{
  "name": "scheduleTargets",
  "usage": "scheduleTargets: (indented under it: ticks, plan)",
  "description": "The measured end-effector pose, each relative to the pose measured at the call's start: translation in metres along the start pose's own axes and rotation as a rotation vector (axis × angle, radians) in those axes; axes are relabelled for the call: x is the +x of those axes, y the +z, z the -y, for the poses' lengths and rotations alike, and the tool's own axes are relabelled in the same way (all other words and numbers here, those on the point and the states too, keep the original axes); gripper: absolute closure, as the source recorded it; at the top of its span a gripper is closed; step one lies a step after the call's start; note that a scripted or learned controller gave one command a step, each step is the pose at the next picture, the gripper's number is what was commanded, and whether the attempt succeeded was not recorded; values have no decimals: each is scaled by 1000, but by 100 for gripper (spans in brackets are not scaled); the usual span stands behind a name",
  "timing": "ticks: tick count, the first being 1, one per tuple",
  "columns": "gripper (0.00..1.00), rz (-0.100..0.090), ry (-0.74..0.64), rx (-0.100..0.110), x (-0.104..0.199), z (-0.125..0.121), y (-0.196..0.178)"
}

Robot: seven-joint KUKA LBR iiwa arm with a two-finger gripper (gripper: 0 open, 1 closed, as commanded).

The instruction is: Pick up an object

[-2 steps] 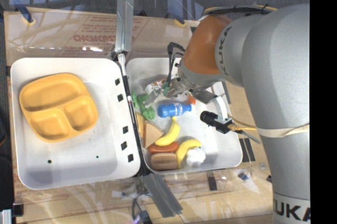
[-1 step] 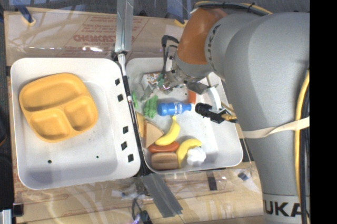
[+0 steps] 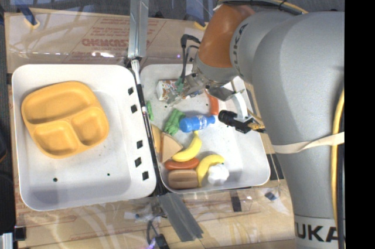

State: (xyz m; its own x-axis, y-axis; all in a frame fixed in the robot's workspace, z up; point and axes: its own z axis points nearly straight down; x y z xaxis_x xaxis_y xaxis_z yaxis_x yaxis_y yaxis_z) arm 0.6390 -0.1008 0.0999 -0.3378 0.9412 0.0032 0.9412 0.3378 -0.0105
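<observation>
My gripper (image 3: 188,87) is low over the far end of the right bin (image 3: 258,154), under the orange band of the arm. Right beside it on the left lies a crumpled printed packet (image 3: 169,90); I cannot tell whether they touch. Nearer the middle of the bin are a blue bottle (image 3: 196,123) on its side and a green item (image 3: 172,122). A red-orange piece (image 3: 214,105) lies just right of the gripper.
At the near end of the right bin are two yellow bananas (image 3: 188,151) (image 3: 208,164), a sausage (image 3: 182,164), a brown bun (image 3: 182,178), a tan wedge (image 3: 169,145) and a white item (image 3: 219,174). The left bin (image 3: 35,189) holds a yellow divided plate (image 3: 64,118).
</observation>
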Motion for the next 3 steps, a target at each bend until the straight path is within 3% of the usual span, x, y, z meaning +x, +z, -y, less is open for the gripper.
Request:
scheduleTargets:
  ticks: [1,2,3]
  plan:
    - [0,-9,-1,12,2,2,2]
    - [0,-34,-76,37,-27,3,10]
    - [0,2,-158,-8,20,50,9]
